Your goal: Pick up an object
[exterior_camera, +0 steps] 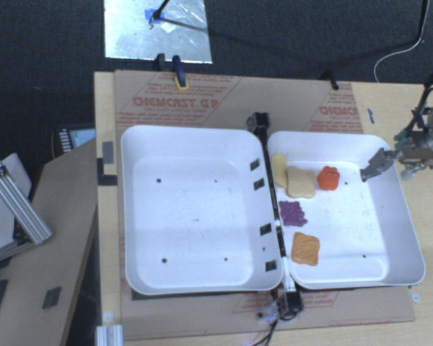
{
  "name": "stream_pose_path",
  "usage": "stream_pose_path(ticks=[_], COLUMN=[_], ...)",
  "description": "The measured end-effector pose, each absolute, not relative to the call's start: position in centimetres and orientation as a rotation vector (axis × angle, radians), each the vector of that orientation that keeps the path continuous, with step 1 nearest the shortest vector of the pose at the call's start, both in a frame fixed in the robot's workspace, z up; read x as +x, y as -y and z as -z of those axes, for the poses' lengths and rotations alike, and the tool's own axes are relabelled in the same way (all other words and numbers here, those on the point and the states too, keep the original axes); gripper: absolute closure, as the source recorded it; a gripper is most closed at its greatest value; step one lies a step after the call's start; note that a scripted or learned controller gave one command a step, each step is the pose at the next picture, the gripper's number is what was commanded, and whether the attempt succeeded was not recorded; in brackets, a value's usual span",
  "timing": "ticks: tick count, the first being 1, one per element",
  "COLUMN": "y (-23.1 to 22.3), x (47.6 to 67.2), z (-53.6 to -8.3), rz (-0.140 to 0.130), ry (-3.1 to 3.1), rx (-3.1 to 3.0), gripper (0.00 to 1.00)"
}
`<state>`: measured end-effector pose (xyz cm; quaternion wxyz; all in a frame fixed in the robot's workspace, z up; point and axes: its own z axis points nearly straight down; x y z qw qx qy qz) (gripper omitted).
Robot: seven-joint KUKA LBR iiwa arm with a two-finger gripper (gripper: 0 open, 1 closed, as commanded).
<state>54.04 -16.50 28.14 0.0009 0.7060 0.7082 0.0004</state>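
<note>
The gripper (pixel 370 166) hangs at the right bin's (pixel 397 225) far right edge, jaw spread unreadable, holding nothing; the red object (pixel 328 178) lies near the far edge, crowding the beige piece (pixel 300 182), risking a nudge

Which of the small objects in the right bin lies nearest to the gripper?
The red-orange object, at the far side of the right bin, is nearest the gripper. The beige piece, purple piece and orange piece lie farther left or nearer the camera.
</note>
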Motion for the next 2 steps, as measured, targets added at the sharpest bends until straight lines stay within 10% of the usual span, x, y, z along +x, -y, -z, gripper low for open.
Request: stream_pose_path(ticks=[1, 2], y=[12.67, 12.74], x=[55.43, 55.44], z=[-54.43, -54.73], rz=[-0.019, -0.007], ry=[-2.217, -2.226], rx=[2.201, 2.206], gripper=[0.0, 1.0])
